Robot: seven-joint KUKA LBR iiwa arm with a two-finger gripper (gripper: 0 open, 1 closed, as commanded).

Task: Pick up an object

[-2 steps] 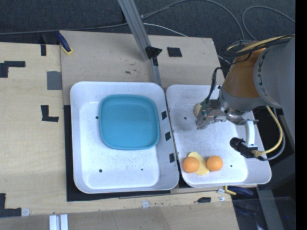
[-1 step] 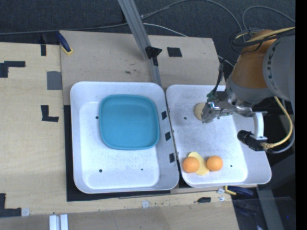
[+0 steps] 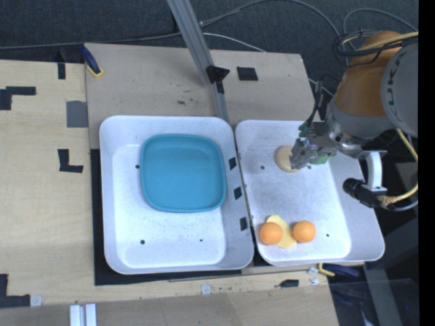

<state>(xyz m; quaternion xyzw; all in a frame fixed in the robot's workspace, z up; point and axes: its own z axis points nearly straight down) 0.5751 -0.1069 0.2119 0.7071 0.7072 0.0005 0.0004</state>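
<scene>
A pale wooden worktop [image 3: 163,94] fills most of the frame, with dark floor and loose cables along the top edge and black tape patches scattered over the wood. 2 shallow white bins sit side by side at the centre. The left bin [image 3: 122,202] carries a blue square plate [image 3: 182,172], lying flat in its upper half. The right bin [image 3: 340,209] holds 2 orange balls [image 3: 271,233] near its lower edge, with a pale yellow object [image 3: 284,239] between and partly under them. A small cream round object [image 3: 285,159] lies near the upper middle of the right bin. The arm [image 3: 370,87] enters from the right of the frame, and its end effector [image 3: 307,153] sits just beside that cream object, at its right edge; whether its fingers are apart or closed cannot be made out. A grey metal bar [image 3: 197,43] slants down from the top of the frame towards the bins.
</scene>
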